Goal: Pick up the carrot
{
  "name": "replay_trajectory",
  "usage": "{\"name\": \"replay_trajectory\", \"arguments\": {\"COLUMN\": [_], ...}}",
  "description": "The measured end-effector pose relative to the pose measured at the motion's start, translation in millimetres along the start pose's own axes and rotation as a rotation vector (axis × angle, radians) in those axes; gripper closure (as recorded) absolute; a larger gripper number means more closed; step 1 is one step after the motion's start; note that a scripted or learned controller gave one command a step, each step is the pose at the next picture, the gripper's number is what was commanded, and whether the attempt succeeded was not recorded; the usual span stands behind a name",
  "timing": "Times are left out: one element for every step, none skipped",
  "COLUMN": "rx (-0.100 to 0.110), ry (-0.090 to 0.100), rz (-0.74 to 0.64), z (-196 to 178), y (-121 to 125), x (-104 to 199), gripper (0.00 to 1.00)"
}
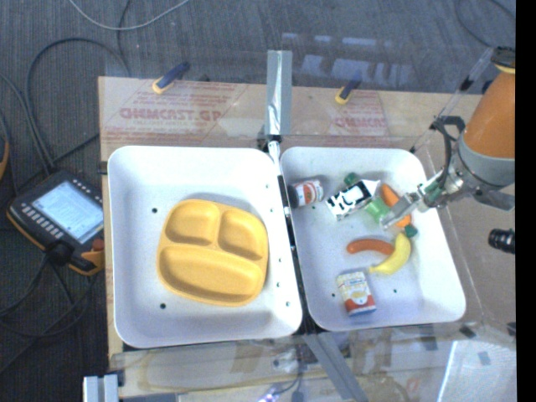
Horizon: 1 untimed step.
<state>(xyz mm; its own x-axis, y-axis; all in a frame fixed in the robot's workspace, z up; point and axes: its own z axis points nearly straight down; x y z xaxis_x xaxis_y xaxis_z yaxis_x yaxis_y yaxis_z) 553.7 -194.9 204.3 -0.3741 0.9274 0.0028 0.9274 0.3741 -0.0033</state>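
One end effector [400, 210] sits low in the right bin [435, 304], toward its 2 o'clock corner, right at the carrot [390, 195]. I cannot tell its state or whether it touches the carrot. I'd centre over the carrot, clear of the banana [395, 256] at 6 o'clock, then close and lift straight.

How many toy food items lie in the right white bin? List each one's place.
7, perhaps more under the gripper: small red-labelled can, black-and-white carton, orange carrot, green piece, red-orange sausage, yellow banana, orange-labelled carton.
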Motion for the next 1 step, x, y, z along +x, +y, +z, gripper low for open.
{"name": "replay_trajectory", "arguments": {"rx": [-0.009], "ry": [0.0], "rz": [0.123], "z": [102.5], "y": [14.2], "x": [-25.0], "gripper": [0.0]}}
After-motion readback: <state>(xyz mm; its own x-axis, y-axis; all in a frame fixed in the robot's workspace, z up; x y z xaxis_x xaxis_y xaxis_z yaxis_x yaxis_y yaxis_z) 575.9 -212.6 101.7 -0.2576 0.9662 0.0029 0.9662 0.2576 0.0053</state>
